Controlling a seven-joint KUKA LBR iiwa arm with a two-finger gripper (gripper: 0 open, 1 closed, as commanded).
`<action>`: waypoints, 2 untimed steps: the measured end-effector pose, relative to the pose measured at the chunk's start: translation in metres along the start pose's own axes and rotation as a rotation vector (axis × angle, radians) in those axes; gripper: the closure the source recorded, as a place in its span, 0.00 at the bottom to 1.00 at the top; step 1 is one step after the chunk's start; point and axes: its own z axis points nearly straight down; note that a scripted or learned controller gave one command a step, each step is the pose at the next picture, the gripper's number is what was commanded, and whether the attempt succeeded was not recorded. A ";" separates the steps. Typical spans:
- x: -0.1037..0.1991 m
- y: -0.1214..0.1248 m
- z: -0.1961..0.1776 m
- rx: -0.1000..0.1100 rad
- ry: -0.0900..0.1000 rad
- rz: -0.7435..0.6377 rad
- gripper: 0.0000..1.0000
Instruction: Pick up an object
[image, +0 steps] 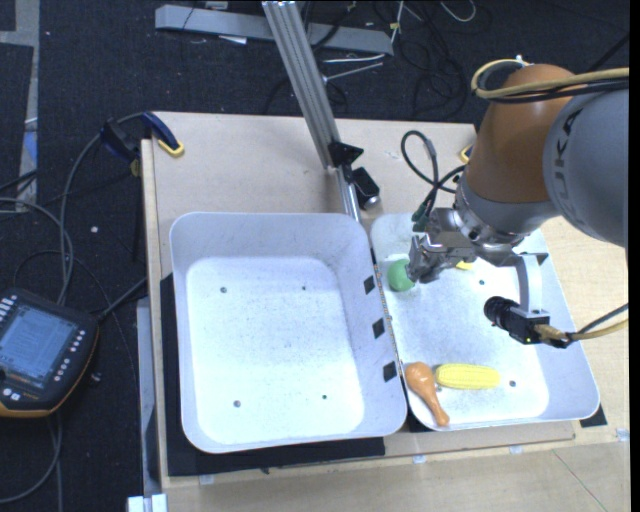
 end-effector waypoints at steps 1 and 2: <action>0.055 -0.012 0.011 0.001 0.000 -0.001 1.00; 0.101 -0.017 0.018 0.001 0.000 0.001 1.00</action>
